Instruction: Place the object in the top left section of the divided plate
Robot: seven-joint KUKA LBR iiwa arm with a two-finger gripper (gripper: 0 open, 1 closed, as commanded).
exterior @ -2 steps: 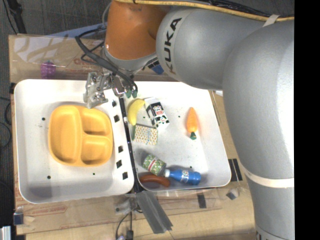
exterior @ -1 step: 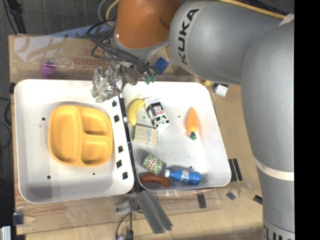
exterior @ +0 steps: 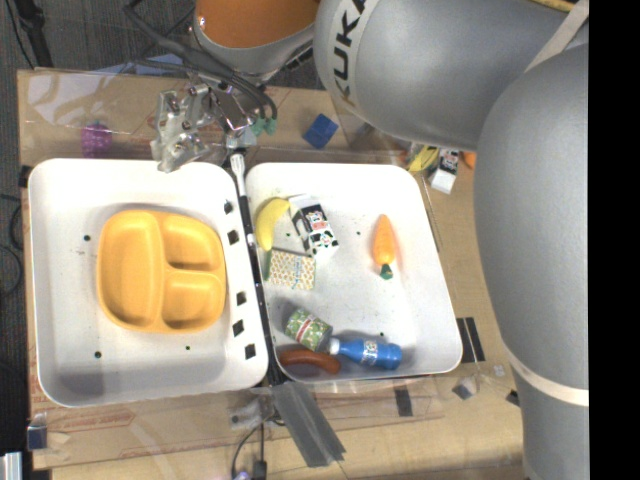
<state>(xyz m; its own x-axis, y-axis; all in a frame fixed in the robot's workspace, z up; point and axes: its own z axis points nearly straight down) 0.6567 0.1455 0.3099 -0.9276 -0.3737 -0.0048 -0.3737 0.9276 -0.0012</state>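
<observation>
A: Where is the arm's metal two-finger gripper [exterior: 190, 128]?

B: Hovering beyond the bins, at about twelve o'clock from the yellow divided plastic plate [exterior: 162, 268]. Nothing sits between its fingers that I can make out, and I cannot tell whether they are spread or pressed together.

A: And the object?

B: The task doesn't name it. The candidates all lie in the right-hand shallow white bin [exterior: 425, 268]: a yellow banana [exterior: 268, 220] at eleven o'clock, an orange carrot [exterior: 385, 244] at two, a small black-and-white carton [exterior: 314, 226] beside the banana, a blue bottle [exterior: 366, 351] at six.

A: So how should the pick go?

B: I'd choose a piece lying apart, like the carrot, close across its narrow width, lift clear of the divider between the bins, then release low over the plate's section toward ten o'clock, inside its ridges.
</observation>
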